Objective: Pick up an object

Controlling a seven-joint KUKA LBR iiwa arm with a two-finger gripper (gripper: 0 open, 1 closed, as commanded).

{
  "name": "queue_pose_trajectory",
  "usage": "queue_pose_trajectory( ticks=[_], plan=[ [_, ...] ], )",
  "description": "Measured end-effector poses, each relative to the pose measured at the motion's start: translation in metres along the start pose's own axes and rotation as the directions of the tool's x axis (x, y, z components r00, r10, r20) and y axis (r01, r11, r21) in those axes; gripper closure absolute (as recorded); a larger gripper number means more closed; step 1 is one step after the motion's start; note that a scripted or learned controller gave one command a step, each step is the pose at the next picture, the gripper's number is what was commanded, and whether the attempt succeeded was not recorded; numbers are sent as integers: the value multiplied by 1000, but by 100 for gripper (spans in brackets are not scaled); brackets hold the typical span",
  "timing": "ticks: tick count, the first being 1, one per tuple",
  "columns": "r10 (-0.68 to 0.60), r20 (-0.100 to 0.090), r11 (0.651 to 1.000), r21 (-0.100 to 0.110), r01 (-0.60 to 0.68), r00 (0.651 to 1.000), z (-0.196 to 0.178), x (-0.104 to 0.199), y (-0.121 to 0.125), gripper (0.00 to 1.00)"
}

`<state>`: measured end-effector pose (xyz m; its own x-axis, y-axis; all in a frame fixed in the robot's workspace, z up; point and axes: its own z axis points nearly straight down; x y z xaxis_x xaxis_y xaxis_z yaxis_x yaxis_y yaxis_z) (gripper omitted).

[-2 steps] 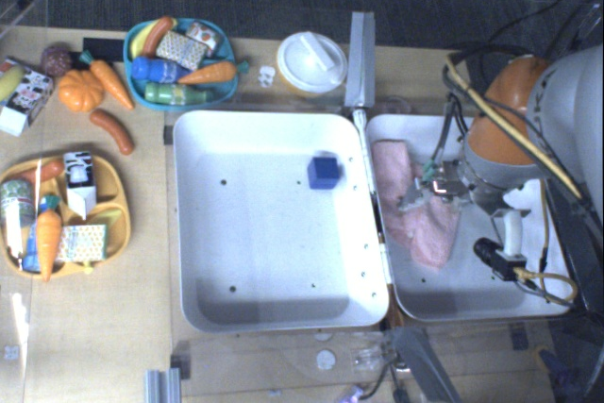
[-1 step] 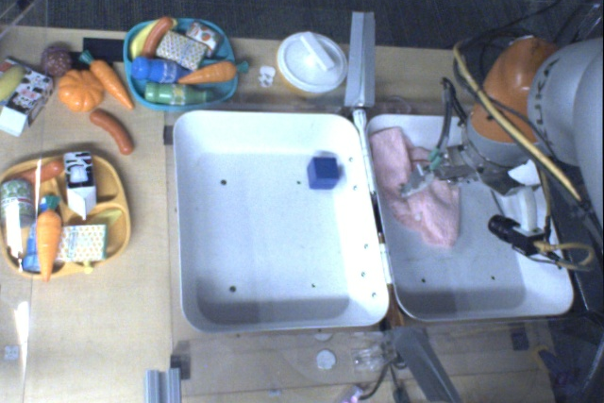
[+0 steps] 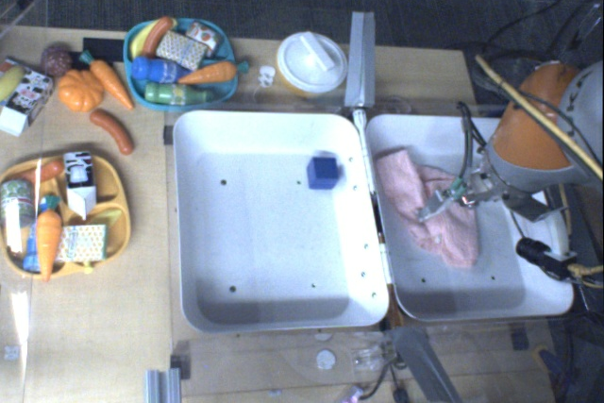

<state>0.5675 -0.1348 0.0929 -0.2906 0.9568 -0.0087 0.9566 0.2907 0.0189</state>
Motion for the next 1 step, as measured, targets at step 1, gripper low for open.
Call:
queue_pose_trajectory(
  ticks=[1],
  plan=[
    [-52,-2,999,-1,52,999,1,28,50,0]
  ],
)
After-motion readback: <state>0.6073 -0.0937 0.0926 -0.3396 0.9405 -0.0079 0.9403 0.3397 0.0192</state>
